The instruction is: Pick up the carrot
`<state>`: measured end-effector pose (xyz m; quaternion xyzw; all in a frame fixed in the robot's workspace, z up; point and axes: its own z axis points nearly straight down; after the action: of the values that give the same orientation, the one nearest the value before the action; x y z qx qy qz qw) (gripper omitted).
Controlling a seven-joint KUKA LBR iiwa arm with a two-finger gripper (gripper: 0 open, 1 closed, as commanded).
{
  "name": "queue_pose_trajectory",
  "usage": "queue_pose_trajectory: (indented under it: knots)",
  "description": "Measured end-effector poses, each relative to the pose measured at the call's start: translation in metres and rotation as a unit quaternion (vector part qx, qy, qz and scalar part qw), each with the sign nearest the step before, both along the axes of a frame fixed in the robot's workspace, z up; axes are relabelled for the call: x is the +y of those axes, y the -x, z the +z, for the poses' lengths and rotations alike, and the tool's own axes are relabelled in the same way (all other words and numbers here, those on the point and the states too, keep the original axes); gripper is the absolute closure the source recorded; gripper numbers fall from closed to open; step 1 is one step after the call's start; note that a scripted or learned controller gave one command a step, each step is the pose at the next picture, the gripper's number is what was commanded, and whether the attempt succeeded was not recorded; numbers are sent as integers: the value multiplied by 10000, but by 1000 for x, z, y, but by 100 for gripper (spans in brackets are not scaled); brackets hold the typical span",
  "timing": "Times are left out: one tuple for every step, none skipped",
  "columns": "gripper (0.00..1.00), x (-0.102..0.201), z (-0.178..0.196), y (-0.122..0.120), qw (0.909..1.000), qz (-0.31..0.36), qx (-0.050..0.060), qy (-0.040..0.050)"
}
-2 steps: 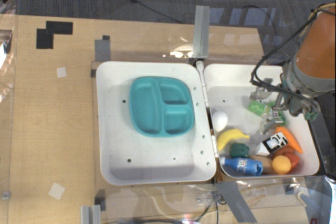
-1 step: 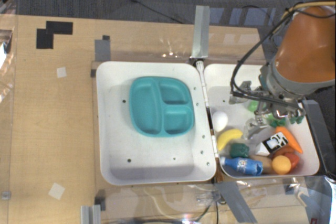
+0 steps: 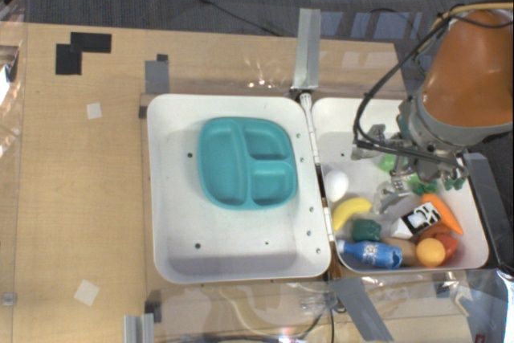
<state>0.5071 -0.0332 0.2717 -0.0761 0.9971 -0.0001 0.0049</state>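
From above, my arm (image 3: 470, 68) comes in at the right as a broad orange dome over a grey wrist, with black cables looping off its left side. It hangs over the right bin (image 3: 341, 120), and my gripper (image 3: 401, 190) points down into the clutter there. It sits low among the toys, and I cannot tell how far apart its parts stand or whether anything is caught in it.

The carrot (image 3: 446, 213) lies in that right bin, a smooth orange taper slanting toward the near right corner, just beside my gripper and touching a black-and-white tag (image 3: 422, 216). Below it rests a round orange (image 3: 431, 252), glossy and plastic-looking. A curved yellow banana (image 3: 351, 211) lies to the left, with a white egg (image 3: 336, 185) above it and a dark green lump (image 3: 366, 230) beside it. A blue bottle (image 3: 371, 255) lies flat along the near wall. Something bright green (image 3: 389, 162) peeks out by the wrist.

The left bin (image 3: 173, 197) is shallow, matte white, with rounded corners. A teal plate (image 3: 246, 161) with three compartments sits in it, smooth and moulded. The bench (image 3: 72, 197) is pale wood.
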Motion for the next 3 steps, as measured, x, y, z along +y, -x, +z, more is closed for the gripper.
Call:
queue_pose_trajectory:
  knots:
    - [100, 1, 13, -3, 10000, 19, -55, 0]
    - [0, 1, 12, -3, 10000, 20, -51, 0]
    - [0, 1, 12, -3, 10000, 20, -51, 0]
